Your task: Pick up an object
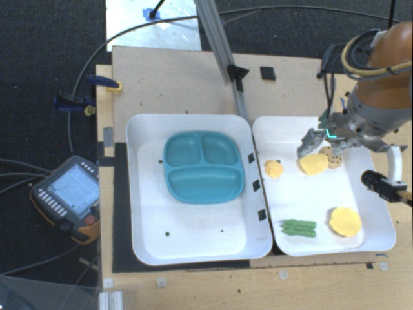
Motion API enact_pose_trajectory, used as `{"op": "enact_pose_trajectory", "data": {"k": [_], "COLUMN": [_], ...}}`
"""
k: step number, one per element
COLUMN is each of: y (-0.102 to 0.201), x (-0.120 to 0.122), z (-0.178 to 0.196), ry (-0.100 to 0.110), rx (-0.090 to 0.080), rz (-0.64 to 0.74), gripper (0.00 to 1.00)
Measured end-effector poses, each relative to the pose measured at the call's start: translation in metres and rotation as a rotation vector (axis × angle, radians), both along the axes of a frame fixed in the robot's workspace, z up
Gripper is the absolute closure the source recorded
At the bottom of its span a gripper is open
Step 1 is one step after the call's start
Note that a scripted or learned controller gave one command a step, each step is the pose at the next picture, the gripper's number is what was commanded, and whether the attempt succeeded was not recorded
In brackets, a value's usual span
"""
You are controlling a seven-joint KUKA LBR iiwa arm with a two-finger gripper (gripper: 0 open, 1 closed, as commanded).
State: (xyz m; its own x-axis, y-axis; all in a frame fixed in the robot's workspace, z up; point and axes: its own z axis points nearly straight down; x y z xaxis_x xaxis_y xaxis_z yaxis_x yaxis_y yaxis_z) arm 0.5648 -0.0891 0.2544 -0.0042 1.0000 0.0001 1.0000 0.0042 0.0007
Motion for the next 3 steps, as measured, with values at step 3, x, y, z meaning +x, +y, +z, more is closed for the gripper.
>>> {"op": "enact_pose_trajectory", "data": {"k": [3], "y": [-0.001], "x": [-0.005], "z": [-0.097], "ry": [0.001], "rx": [0.0], "rz": [-0.004], "gripper": [0.0]}}
